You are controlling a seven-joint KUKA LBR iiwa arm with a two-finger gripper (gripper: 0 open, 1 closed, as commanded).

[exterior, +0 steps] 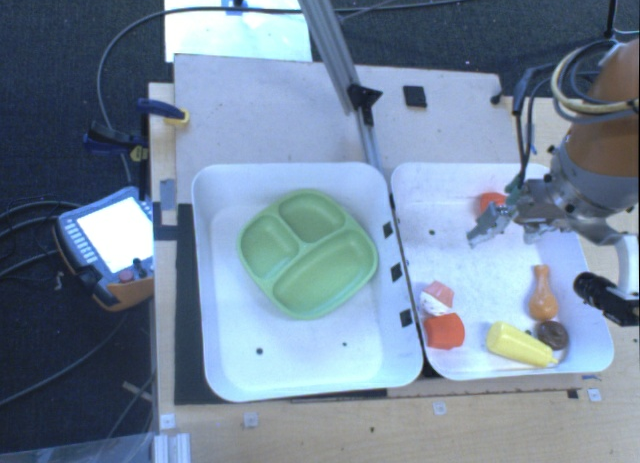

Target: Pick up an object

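Candidate objects all sit in the right bin [600, 351]. Small orange-red piece [490, 201] at roughly 12 o'clock in that bin, right beside the gripper [487, 226], partly hidden by it; can't tell what it is or whether they touch. Nothing visibly between the fingers, so no hold confirmed. Finger state: can't tell, the tip is a small grey blur at this angle.

Rest of the right bin:
- red-and-white block [437, 299] at about 8 o'clock, near the divider side
- orange-red cup-like piece [445, 331] just below it, touching or nearly so
- yellow banana-shaped toy [520, 344] at 6 o'clock, lying flat
- small dark brown round item [552, 334] at its right end, just beside it
- orange pear-like or gourd-like toy [543, 296] at 4 o'clock, narrow neck pointing up-screen

Arm [600, 151] comes in from 3 o'clock, wrist over the right bin's upper right part, cables looped above it.

Left bin [215, 351] holds a green three-compartment plate [308, 253], roughly centred, tilted in plane.

Outside the bins: grey pole [325, 26] running from 12 o'clock down to the bins' shared edge, blue-yellow clamp [160, 111] at the bench's 10 o'clock corner, teach pendant [105, 246] on the floor at 9 o'clock.
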